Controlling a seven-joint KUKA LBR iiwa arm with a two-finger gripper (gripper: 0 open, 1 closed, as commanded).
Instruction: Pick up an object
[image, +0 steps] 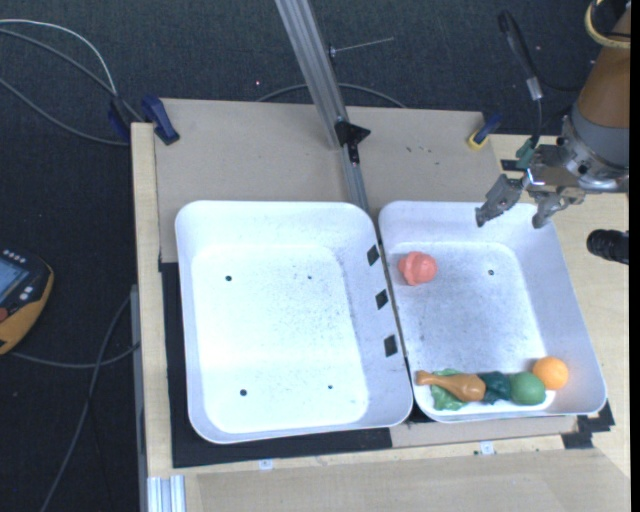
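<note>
My gripper (522, 208) hangs over the far right corner of the right bin (560, 290), fingers spread open with nothing between them. A pink-red lump (419, 267) lies in that bin near its far left side, well to the left of and below the gripper. Along the bin's near edge lie a brown drumstick-shaped toy (450, 381), a dark green piece (493, 388), a green ball (527, 389) and an orange ball (550, 373).
The left bin (270, 320) sits beside the right one, with black clips (381, 299) along the shared edge. A slanted metal pole (320, 70) rises from the bench's far side. Blue clamps (158, 120) mark the bench's far corners. Cables run at left.
</note>
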